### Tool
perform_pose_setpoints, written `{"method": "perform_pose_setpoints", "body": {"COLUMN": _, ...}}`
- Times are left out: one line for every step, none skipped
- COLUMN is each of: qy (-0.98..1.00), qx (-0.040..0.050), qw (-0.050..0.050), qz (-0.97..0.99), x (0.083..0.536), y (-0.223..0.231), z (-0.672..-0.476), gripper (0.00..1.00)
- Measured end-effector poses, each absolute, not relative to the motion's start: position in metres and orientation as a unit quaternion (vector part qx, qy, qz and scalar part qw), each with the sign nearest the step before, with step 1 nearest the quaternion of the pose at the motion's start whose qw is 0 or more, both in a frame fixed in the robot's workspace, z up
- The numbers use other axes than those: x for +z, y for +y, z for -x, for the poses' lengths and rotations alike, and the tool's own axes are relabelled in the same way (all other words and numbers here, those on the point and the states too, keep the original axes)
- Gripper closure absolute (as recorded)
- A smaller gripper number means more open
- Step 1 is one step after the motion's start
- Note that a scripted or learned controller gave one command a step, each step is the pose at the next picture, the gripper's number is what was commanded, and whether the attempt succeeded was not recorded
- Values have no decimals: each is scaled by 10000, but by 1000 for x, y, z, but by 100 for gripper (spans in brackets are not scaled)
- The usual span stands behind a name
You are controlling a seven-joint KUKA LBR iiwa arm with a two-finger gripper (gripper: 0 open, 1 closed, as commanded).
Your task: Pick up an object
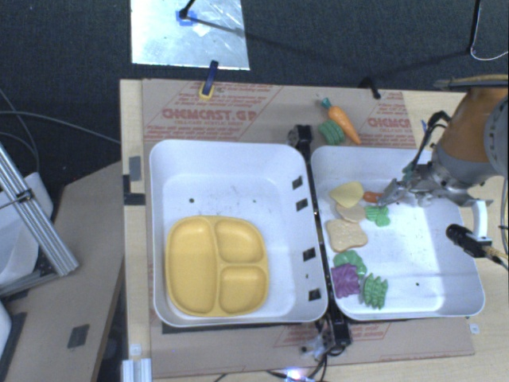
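Two white bins sit side by side on the table (135, 118). Left bin (231, 161) holds a yellow tray (216, 263). Right bin (445, 277) holds toy food: beige pieces (347, 194), bread slice (347, 234), purple piece (345, 279), green piece (374, 290). Arm (469, 134) enters from frame right; gripper (385, 200) low over a small green and orange piece (376, 212). Jaws: cannot tell whether wide or narrow. Carrot (343, 121) lies outside, above the bins.

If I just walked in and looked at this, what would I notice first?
Probably the big yellow divided plate sitting in the left bin. Next, the pile of toy food in the right bin: tan bread slices, a purple bunch and green leafy bits. The robot's hand is right at the top of that pile, and a toy carrot lies on the bench behind the bins.
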State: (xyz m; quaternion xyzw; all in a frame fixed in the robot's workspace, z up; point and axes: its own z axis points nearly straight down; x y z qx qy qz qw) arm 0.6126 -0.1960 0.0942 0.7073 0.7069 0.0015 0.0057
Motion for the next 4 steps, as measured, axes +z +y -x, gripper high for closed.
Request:
{"method": "perform_pose_setpoints", "body": {"qy": 7090, "qx": -65, "qw": -72, "qz": -7052, "x": 84, "y": -120, "z": -661, "gripper": 0}}
{"method": "perform_pose_setpoints", "body": {"qy": 7082, "qx": -14, "qw": -17, "qz": -7061, "x": 95, "y": -123, "z": -662, "gripper": 100}}
{"method": "perform_pose_setpoints", "body": {"qy": 7085, "qx": -16, "qw": -15, "qz": -7057, "x": 94, "y": -123, "z": -662, "gripper": 0}}
{"method": "perform_pose_setpoints", "body": {"qy": 7076, "qx": 12, "qw": 17, "qz": -7066, "x": 86, "y": -94, "z": -583, "gripper": 0}}
